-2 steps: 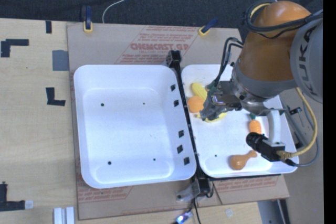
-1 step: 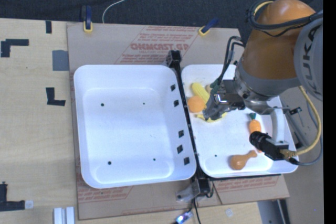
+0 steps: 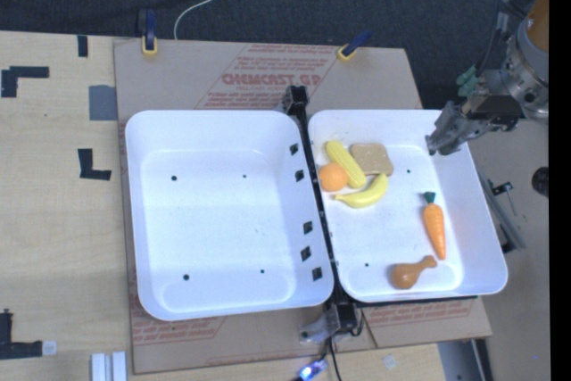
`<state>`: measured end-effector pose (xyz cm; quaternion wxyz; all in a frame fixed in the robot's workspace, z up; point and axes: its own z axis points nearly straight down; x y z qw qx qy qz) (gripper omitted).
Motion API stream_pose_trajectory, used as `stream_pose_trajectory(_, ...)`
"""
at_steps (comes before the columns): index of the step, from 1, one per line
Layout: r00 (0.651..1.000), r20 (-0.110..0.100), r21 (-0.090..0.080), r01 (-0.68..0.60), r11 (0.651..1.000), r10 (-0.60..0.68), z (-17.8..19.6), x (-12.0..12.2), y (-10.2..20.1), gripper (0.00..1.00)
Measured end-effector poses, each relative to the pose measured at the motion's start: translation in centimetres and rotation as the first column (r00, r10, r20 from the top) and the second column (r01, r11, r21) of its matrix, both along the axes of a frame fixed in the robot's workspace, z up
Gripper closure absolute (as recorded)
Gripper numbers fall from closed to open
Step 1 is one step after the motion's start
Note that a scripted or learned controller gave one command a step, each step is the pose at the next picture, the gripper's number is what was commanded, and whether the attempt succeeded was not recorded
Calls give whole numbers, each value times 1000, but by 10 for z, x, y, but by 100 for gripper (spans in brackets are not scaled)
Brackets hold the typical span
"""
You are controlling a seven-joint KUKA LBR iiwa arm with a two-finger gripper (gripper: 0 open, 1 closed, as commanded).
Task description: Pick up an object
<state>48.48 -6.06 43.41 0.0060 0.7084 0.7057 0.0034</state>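
Right bin (image 3: 482, 281) holds drumstick (image 3: 411, 272), carrot (image 3: 434, 228), 2 bananas, orange; claw (image 3: 442, 138) state perhaps unreadable.

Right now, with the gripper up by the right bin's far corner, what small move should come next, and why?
Probably bring the gripper toward the carrot: it hangs over the right bin's far right rim holding nothing, and the carrot lies alone, apart from the clustered food.
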Motion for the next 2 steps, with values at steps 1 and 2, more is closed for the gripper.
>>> stream_pose_trajectory(1, 1000, -23, 4, -6, 1000, 6, -77, -2, 32, 100)
stream_pose_trajectory(2, 1000, -28, 4, -6, 1000, 6, -183, -3, 51, 100)
